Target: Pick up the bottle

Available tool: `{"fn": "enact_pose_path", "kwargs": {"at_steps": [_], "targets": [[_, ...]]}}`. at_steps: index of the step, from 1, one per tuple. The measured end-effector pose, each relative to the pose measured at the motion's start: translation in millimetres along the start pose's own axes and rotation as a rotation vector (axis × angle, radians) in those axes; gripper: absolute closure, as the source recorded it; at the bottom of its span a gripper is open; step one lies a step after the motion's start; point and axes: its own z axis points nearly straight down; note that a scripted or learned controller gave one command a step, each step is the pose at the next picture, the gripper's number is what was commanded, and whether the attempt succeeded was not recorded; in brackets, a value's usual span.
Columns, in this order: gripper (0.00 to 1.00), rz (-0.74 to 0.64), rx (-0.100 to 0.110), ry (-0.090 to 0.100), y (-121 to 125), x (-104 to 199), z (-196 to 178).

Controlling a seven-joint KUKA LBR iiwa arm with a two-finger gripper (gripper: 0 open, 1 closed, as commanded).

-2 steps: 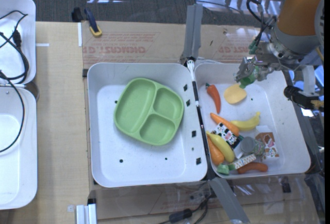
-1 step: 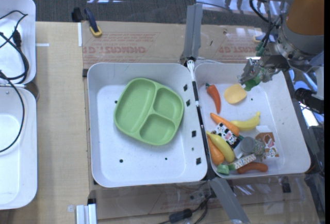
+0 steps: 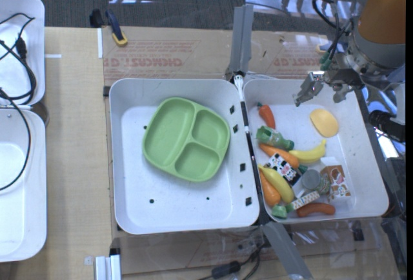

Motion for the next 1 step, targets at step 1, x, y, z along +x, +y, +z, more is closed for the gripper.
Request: {"fn": "enact_pose_path", "kwargs": {"at_steps": [1], "targets": [[0.00,-0.008,-0.005,0.000,-40.8,-34.2,183.8]]}}
